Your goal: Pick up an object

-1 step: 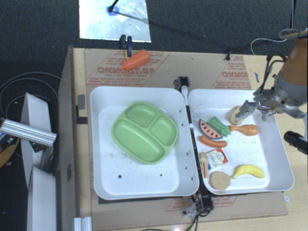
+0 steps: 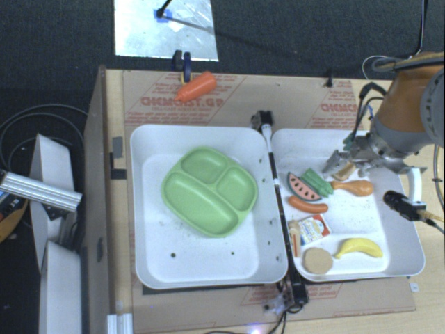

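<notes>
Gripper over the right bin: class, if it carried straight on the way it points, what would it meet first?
Probably the green toy just beyond the gripper, beside the watermelon slice; depth is hard to judge from this slanted view.

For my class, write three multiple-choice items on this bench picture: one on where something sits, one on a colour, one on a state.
1. Where does the green divided plate lie?
A. In the left bin
B. In the right bin
C. On the floor

2. What colour is the banana?
A. Red
B. Yellow
C. Blue

3. How does the banana stand with respect to the hand?
A. Gripped in the hand
B. Hanging from the arm
C. Lying in the right bin, apart from the hand

Answers:
1 A, since the plate rests inside the left bin.
2 B, since the fruit is plain yellow against the white of the right bin.
3 C, since it lies near the front edge while the hand is over the far part, near the watermelon slice.
</notes>
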Controlling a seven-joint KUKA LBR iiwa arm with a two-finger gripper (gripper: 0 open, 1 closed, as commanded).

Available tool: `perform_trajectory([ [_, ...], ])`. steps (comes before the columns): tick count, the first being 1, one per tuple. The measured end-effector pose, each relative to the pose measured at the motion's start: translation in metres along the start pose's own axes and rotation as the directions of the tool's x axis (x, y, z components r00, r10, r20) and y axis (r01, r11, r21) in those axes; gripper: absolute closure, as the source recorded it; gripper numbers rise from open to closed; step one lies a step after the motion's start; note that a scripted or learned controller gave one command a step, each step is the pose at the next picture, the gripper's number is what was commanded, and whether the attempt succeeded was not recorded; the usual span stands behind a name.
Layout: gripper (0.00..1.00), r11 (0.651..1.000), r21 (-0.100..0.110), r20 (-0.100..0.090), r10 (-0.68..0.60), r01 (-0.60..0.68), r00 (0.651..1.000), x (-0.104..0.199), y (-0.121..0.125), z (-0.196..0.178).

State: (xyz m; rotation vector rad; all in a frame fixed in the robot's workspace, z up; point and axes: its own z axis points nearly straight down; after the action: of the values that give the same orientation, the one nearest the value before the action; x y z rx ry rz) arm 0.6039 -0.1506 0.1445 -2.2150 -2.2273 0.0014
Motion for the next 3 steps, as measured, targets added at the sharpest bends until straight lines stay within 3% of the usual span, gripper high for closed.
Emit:
perform_trajectory([
  [1, 0.00, 1.000, -0.005, 0.002, 0.006, -0.006, 1.000, -0.042, 0.027, 0.062],
  [2, 1.00, 1.000, -0.005, 0.001, 0.003, -0.003, 1.000, -0.040, 0.027, 0.049],
  [3, 1.00, 1.000, 0.003, -0.003, 0.000, 0.000, 1.000, 0.033, -0.033, 0.035],
])
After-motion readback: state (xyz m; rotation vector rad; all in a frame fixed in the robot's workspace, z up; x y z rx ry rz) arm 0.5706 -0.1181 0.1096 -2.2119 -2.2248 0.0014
